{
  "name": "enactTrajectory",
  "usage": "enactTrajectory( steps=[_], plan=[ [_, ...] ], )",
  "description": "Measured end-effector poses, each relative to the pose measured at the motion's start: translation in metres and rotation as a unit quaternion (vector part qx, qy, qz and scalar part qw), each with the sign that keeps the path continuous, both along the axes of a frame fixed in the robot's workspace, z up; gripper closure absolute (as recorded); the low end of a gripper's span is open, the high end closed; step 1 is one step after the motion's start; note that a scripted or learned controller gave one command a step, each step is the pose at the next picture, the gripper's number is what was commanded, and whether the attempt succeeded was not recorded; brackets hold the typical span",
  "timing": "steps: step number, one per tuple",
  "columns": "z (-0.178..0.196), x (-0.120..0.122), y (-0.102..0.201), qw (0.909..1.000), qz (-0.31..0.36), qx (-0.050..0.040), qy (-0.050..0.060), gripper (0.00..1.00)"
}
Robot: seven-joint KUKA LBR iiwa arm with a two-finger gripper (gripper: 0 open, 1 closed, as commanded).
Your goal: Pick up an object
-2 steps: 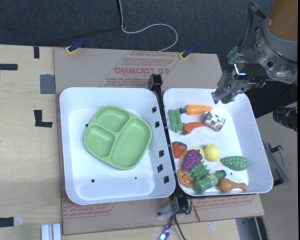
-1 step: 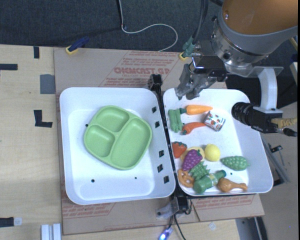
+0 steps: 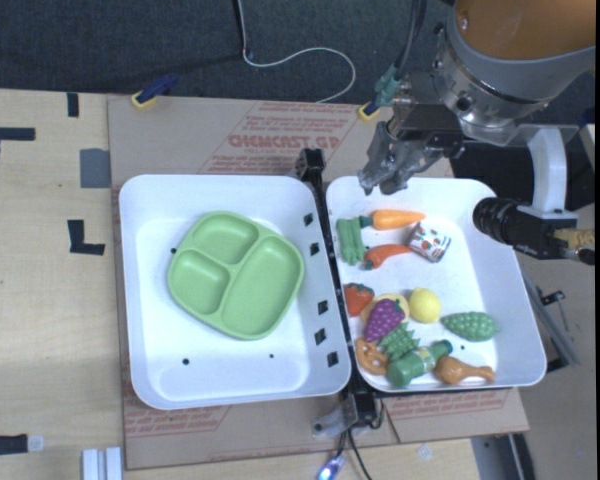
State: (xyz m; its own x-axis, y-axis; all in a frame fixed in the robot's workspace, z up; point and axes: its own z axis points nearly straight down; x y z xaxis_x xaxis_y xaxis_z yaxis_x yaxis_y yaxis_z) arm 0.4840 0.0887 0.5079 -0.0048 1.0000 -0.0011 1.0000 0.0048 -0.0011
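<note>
My gripper (image 3: 382,180) hangs over the back left edge of the right bin (image 3: 500,268), open, with nothing between its fingers. Just in front of it lie an orange carrot (image 3: 395,219) and a green pea pod (image 3: 350,238). Further forward are an orange-red pepper (image 3: 385,255), a small red and white can (image 3: 430,240), a red tomato (image 3: 357,298), purple grapes (image 3: 383,318), a yellow lemon (image 3: 425,306) and a bumpy green fruit (image 3: 468,324). At the front edge sit a green vegetable (image 3: 410,363) and a brown drumstick (image 3: 463,372).
The left bin (image 3: 150,368) holds a green divided plate (image 3: 235,273). A black ridge (image 3: 325,268) joins the two bins. Both stand on a cardboard sheet (image 3: 210,128) on the wooden bench. A white cable (image 3: 280,63) trails at the back.
</note>
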Motion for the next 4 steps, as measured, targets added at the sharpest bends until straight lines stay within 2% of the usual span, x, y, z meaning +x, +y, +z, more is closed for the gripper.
enactTrajectory(
  steps=[1, 2, 4],
  plan=[
    [-0.185, -0.003, -0.009, 1.0000, -0.003, -0.0017, 0.009, 1.00],
    [-0.110, 0.000, 0.032, 1.0000, 0.001, 0.0016, -0.003, 1.00],
    [-0.095, -0.001, 0.031, 1.0000, 0.001, -0.0001, 0.002, 1.00]
  ],
)
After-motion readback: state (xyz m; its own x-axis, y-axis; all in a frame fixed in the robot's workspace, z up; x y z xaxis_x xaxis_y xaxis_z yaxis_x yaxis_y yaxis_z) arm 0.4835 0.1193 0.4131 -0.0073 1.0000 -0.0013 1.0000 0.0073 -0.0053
